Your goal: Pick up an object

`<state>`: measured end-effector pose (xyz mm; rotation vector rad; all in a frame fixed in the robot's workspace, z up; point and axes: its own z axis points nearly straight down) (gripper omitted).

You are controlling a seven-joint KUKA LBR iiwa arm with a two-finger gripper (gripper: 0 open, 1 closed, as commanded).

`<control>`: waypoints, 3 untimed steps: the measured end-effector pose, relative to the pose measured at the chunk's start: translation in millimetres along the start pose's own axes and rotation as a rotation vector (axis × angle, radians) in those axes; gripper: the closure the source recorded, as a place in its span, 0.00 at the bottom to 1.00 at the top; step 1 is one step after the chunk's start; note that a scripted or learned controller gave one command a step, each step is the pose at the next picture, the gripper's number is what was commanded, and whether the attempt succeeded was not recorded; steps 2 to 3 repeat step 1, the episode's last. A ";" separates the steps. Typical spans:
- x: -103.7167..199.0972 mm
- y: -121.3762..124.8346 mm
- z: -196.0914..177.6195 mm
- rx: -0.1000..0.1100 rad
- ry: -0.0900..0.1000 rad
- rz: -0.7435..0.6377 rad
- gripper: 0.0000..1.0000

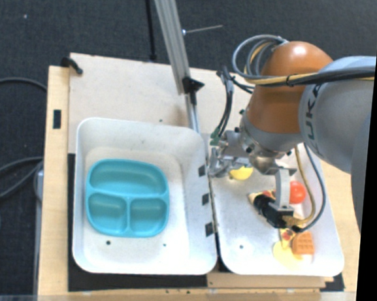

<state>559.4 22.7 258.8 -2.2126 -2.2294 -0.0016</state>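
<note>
Smooth, faintly speckled white plastic for both bins. Glossy teal plastic on the divided plate, well left of the gripper. Shiny orange band and matt grey shell on the arm above it. Pale, rough board for the bench. Brushed metal on the slanted rail. Matt dark carpet around.

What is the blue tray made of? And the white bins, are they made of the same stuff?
The blue tray looks like plastic: one even turquoise colour, smooth, with rounded moulded walls around three compartments and a soft sheen. The white bins also look like plastic, matte white with rounded corners and shallow curved walls, speckled with small dark marks. From a picture alone that is a good guess, not a certainty.
</note>
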 end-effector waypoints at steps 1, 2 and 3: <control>44.6 -30.5 20.0 0.002 0.000 0.001 1.00; 44.6 -30.5 20.0 0.002 0.000 0.001 1.00; 44.6 -30.5 20.0 0.002 0.000 0.001 1.00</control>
